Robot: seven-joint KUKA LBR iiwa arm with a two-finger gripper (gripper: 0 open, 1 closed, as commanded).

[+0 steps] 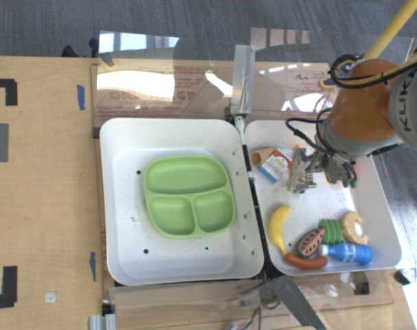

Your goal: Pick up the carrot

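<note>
Claw (pixel 306 179) hangs in the right bin (pixel 383 205), grip unreadable; carrot (pixel 306 261) lies well below, touching banana (pixel 278 227) and blue bottle (pixel 350 254).

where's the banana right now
The banana lies in the right bin, near its left wall, just left of the pile of toy food along the front edge and below the gripper.
</note>
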